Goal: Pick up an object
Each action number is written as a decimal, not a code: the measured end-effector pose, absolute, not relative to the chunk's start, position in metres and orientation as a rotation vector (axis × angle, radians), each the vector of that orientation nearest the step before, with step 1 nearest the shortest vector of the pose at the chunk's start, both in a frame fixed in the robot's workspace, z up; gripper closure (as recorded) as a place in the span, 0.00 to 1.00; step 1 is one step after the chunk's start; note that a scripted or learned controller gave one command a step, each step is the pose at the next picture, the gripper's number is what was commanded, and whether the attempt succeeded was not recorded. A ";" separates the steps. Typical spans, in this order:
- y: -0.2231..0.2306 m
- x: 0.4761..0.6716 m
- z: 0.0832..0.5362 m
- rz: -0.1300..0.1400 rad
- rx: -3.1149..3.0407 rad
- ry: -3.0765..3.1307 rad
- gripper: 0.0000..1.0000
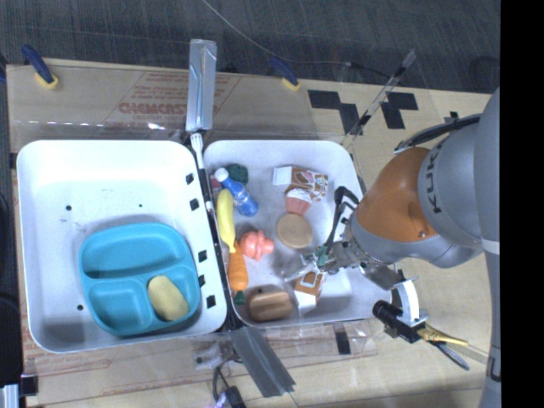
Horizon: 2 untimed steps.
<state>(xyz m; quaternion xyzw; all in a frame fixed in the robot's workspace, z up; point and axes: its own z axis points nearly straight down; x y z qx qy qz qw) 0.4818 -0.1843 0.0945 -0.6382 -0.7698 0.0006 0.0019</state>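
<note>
**Right now: arm low over the right bin, end effector state unclear**

So, from my remote seat w/ the one overhead cam: the arm (425, 202) comes in from the right, grey body w/ its orange band hanging over the right bin's (336, 151) right side. The end effector (321, 260) sits low among the items near the bin's lower middle, just beside a small printed carton (308, 286). I can't tell how it stands, released or clenched, and I can't see anything gripped, since the wrist hides most of it.

Candidate objs are all in the right bin. Along its left wall: a yellow banana (224, 217) upright-ish, an orange carrot (238, 272) below it, a blue-and-white bottle (237, 190) above w/ a dark green item (237, 173) touching its top. A pink toy (256, 245) lies just right of the banana. Mid-bin there's a tan round disc (295, 230), a red-and-white cup (297, 200) above it, and a printed box (304, 178) near the top. A brown bread-like piece (269, 303) rests at the bottom edge, beside the carton.

Left bin (51, 168): a blue divided tray (127, 257) w/ a yellow potato-like obj (168, 297) in its lower right compartment.

Both bins sit side by side on the worktop (119, 92).
</note>
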 end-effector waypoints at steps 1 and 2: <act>-0.184 0.486 0.107 -0.006 -2.001 -2.428 1.00; -0.104 0.506 0.245 -0.007 -1.946 -2.471 1.00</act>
